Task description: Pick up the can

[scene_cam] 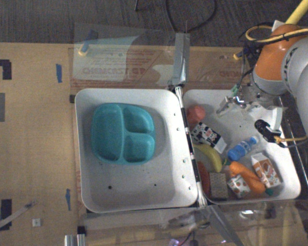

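Observation:
The can looks like a dark red cylinder lying along the left wall of the right bin, between the banana and a brown square packet. It is partly hidden by the bin's rim. My gripper hangs over the far part of the right bin, below the orange band. It is well away from the can, up and to the right of it, and I see nothing in it.
Around the can the right bin holds a red apple, a black-and-white carton, a blue bottle, a carrot and two small juice cartons. The left bin holds a teal divided plate.

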Controlling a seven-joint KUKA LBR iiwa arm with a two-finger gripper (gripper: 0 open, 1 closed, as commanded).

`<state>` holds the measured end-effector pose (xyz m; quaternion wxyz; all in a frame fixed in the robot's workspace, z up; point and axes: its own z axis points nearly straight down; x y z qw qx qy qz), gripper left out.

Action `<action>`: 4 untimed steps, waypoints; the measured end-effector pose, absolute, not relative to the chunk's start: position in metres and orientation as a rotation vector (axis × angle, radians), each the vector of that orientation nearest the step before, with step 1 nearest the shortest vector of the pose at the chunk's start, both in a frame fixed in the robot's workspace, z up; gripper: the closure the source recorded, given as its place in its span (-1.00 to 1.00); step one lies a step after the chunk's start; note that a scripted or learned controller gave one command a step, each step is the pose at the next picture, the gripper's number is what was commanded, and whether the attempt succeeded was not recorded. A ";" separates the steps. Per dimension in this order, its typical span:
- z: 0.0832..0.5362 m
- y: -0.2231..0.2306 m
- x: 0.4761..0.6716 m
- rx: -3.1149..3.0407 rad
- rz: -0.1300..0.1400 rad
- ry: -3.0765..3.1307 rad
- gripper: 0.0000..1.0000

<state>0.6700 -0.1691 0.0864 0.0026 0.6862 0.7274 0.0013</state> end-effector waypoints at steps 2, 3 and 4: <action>0.088 -0.141 0.606 2.139 0.009 2.296 -1.00; 0.087 -0.151 0.666 2.319 0.005 2.110 -1.00; 0.086 -0.199 0.670 2.314 0.008 2.130 -1.00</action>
